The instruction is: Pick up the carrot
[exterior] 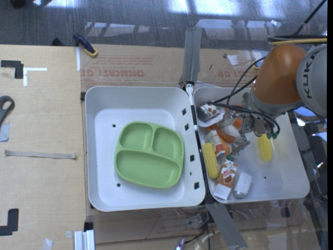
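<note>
The orange carrot (227, 135) lies in the right bin (291, 184), near its left wall, among several other toy foods. My gripper (241, 141) hangs under the orange-banded wrist, just to the right of the carrot and low over the bin floor. It points down and to the left, and its tip sits close against the carrot's right end. The wrist and cables hide part of the pile behind it. Nothing is visibly held.
A corn cob (209, 159) lies by the bin's left wall and a second corn cob (265, 148) sits right of the gripper. A small carton (227, 172) and a white cup (242, 184) lie near the front. The left bin (99, 155) holds a green divided plate (151, 154).
</note>
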